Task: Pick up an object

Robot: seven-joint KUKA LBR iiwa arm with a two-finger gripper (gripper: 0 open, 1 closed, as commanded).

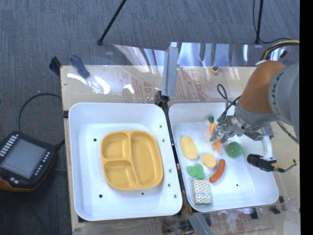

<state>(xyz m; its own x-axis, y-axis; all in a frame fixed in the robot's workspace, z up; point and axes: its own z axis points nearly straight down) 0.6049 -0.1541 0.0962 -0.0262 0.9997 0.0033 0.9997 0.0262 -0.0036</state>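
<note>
- Evidently the yellow divided plate point(131, 159) fills the left bin point(78, 131): rigid, awkward.
- Right bin point(264, 190) holds small plastic food.
- Hand point(218, 135) hovers at that bin's ten o'clock; finger state unclear.
- Orange carrot point(213, 128) just beside it: light, stiff, slippery; grip mid-body.

Small orange carrot-like piece point(213, 129) lies in the right bin point(254, 190) beside the gripper point(218, 139)
</note>
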